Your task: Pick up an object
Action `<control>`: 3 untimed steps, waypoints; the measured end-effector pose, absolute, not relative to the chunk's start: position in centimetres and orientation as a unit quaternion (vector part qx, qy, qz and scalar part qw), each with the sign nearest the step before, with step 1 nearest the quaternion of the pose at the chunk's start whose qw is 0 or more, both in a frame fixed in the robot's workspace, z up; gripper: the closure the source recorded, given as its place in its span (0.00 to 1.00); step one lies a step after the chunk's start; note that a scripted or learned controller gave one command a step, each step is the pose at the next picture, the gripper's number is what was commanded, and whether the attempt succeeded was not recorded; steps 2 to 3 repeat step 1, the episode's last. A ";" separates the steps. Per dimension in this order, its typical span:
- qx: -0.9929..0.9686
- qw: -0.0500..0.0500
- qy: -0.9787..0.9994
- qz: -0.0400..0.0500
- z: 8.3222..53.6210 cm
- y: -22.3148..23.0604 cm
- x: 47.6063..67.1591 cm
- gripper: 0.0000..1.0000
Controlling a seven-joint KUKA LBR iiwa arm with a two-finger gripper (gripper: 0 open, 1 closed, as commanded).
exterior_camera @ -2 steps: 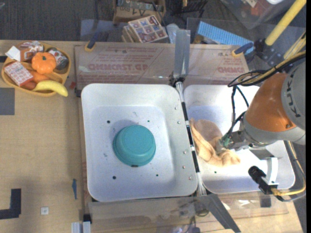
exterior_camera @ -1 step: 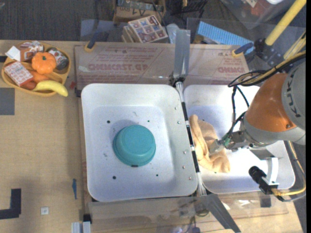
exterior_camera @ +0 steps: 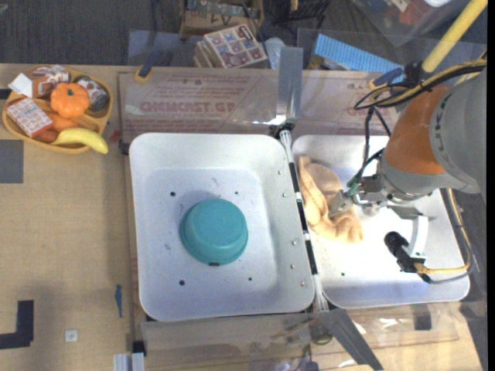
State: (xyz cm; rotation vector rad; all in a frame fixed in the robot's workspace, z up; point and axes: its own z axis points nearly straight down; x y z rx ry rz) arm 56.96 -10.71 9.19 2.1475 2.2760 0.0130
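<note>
A bowl (exterior_camera: 214,231) lies in the left bin (exterior_camera: 155,161), a cloth (exterior_camera: 325,199) in the right bin (exterior_camera: 441,284).

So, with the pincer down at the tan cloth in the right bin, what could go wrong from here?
1. The tan cloth is soft and crumpled, so the pincer may catch only a fold that slips out.
2. The cloth lies against the right bin's left wall, so the pincer could hit that wall.

arm (exterior_camera: 456,122) cut off right, fingers hidden
</note>
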 end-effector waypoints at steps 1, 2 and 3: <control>0.679 -0.001 0.734 -0.001 18.2 -8.9 53.9 0.00; 0.679 -0.001 0.734 -0.001 18.2 -8.9 53.9 0.00; 0.679 -0.001 0.734 -0.001 18.2 -8.9 53.9 0.00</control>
